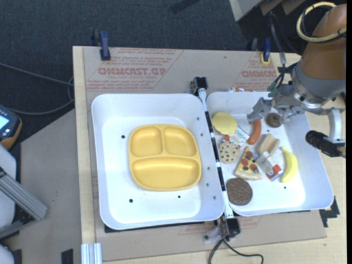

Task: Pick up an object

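The right bin (308,199) holds several toy foods. Among them are a yellow round piece (224,122), an orange-red sausage (254,131), a chocolate-chip cookie (228,152), a pizza slice (247,166), a banana (289,165) and a brown patty (239,191). A tan bread piece (268,143) lies between the sausage and the banana. My gripper (272,113) hangs over the back of this bin, just above and to the right of the sausage's upper end. A small brown round shape (273,120) sits right under it; whether it is held is unclear.
The left bin (110,147) holds a yellow divided plate (164,157) in its middle. A black rail with clamps (212,147) runs between the two bins. A black part of the arm (323,142) juts over the right bin's right side. Blue clamps stand at the board's back edge.
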Robot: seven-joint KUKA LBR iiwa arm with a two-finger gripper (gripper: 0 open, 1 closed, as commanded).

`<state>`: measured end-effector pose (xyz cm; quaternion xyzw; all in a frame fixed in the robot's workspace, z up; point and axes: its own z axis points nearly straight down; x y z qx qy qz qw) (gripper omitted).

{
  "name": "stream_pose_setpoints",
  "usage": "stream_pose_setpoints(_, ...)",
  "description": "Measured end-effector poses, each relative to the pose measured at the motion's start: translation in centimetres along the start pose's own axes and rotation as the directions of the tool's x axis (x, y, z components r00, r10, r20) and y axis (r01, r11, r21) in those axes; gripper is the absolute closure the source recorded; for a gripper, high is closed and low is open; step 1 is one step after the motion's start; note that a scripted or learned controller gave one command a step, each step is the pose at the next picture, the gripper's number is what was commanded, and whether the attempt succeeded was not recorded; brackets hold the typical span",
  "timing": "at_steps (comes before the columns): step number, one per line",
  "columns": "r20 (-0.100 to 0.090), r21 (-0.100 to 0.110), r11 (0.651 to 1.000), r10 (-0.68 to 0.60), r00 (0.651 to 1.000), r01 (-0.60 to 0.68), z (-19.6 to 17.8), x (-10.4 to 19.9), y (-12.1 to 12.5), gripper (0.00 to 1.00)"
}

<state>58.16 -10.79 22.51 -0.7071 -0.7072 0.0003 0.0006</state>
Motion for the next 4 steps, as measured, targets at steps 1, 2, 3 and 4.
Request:
stream_pose_setpoints(1, 0.001, 0.003, 1.0, 0.004, 1.0, -0.004, 4.5, -5.0, 0.5, 0.0)
stream_pose_setpoints(2, -0.003, -0.002, 1.0, -0.001, 1.0, 0.001, 14.4, -2.7, 3.9, 0.0)
stream_pose_setpoints(3, 0.001, -0.016, 1.0, -0.001, 1.0, 0.001, 12.4, -2.8, 4.1, 1.0)
stream_pose_setpoints(4, -0.001, -0.01, 1.0, -0.009, 1.0, 0.009, 3.4, 5.5, 2.8, 1.0)
